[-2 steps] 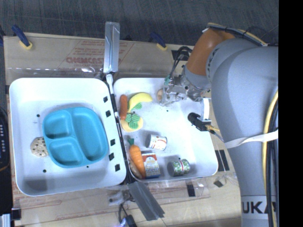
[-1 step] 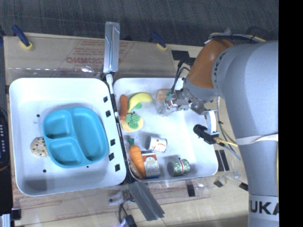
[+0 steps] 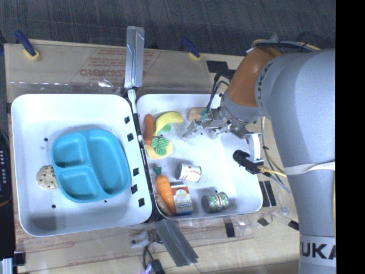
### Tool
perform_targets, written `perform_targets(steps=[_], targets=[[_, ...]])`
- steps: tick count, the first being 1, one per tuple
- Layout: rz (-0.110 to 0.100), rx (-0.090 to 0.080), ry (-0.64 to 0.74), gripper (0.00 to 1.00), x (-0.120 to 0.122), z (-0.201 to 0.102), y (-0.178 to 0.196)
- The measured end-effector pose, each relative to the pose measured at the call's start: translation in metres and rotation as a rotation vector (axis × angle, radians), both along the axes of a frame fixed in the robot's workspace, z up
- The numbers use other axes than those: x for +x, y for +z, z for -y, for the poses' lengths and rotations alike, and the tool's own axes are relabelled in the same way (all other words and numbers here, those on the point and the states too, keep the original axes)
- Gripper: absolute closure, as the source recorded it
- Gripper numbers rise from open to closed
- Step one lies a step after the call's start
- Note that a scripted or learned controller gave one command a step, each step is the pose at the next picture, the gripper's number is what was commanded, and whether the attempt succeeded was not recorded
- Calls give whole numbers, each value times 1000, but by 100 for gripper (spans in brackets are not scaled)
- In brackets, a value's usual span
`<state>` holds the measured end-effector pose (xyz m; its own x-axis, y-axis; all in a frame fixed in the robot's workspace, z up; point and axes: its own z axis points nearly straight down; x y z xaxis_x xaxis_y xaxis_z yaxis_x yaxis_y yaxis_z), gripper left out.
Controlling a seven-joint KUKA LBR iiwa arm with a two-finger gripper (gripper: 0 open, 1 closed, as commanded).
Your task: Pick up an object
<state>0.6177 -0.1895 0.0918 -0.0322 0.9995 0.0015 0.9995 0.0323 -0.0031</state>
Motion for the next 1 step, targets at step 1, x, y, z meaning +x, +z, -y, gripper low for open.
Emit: perform_targets(steps=[1], targets=[[0,1,85,0,-98,-28,4]])
